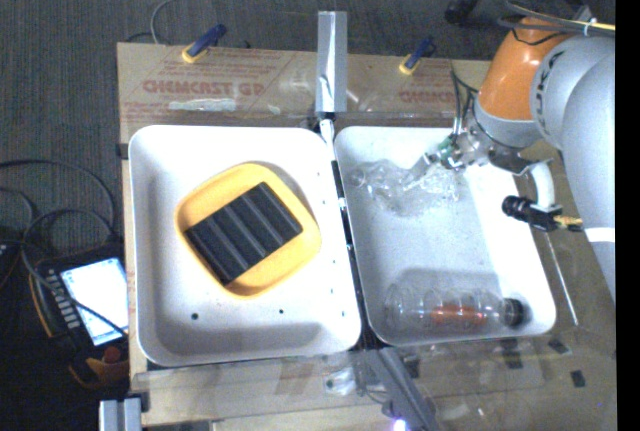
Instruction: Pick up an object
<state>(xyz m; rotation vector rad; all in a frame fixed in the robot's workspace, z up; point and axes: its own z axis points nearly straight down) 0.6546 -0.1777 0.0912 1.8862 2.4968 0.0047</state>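
In the left bin [160,319] lies a yellow block with a black ribbed top [247,228], tilted. The right bin [520,249] holds a crumpled clear plastic piece [405,184] near its far edge. A clear bottle with a black cap [455,311] lies on its side near that bin's front edge. My gripper [447,155] hangs below the orange band at the right bin's far right, right at the crumpled plastic's right end. The view is too small and cluttered there to tell whether it touches the plastic.
The grey arm [590,119] fills the right side above the right bin's edge. A metal post [331,59] stands behind the seam between the bins. Two blue clamps [203,42] hold the board at the back. A tablet [85,294] lies left of the bench.
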